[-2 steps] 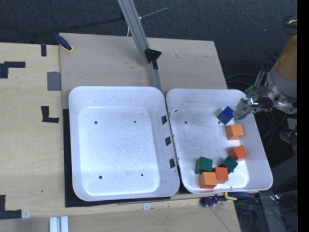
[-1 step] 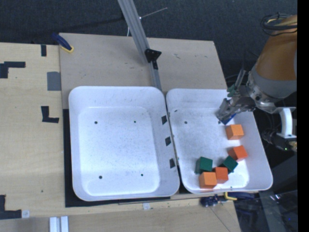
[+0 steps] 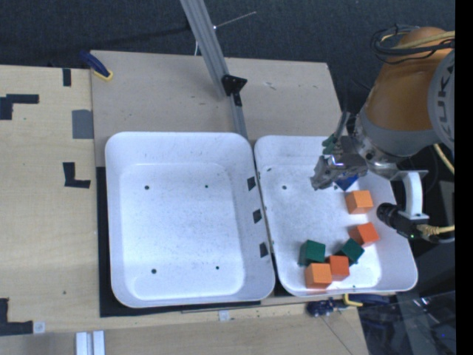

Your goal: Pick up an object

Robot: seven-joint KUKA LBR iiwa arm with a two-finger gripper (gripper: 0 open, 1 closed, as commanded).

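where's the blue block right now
The small blue block lies in the right-hand white bin, near its far right side, just under the gripper and just above an orange cube.

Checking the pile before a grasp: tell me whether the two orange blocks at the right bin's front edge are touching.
Touching. The camera view shows the front orange block and the orange block behind it abutting, with no white floor between them.

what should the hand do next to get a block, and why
Probably lower the hand onto the blue block just beside and partly beneath it in the right bin. That block is the closest; the orange blocks and green ones lie further toward the bin's near corner. Whether the blue block is already gripped cannot be told from this view.
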